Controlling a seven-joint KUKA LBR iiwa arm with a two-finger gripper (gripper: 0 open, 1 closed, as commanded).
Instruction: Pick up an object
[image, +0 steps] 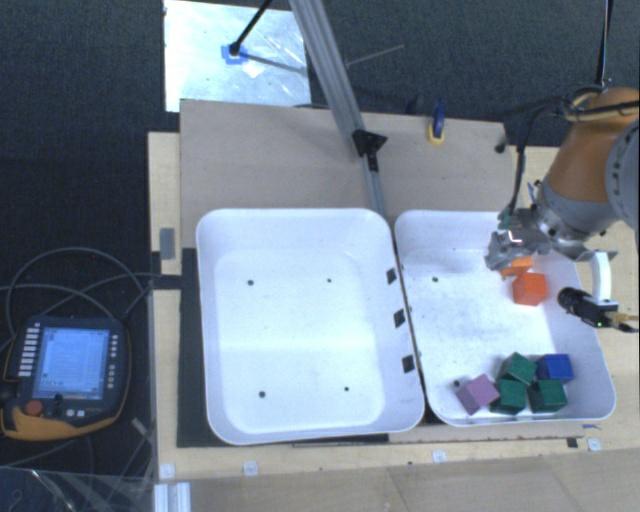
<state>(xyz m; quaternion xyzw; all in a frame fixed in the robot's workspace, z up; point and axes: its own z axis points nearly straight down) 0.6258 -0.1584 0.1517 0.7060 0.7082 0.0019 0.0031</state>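
From above, my fingers (512, 255) are hanging over the right bin (470, 320), their spread impossible to tell, touching an orange block (530, 288) just below them, with the green, blue and purple blocks (515, 382) lying well beyond.

The arm (600, 160) is cut off at the right edge; the tool (508, 250) partly hides a small orange piece (517, 267).

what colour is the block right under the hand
Orange block, just below the hand; seen in the camera view.

Teach pendant (67, 375) with coiled cable, left of bench (270, 160).
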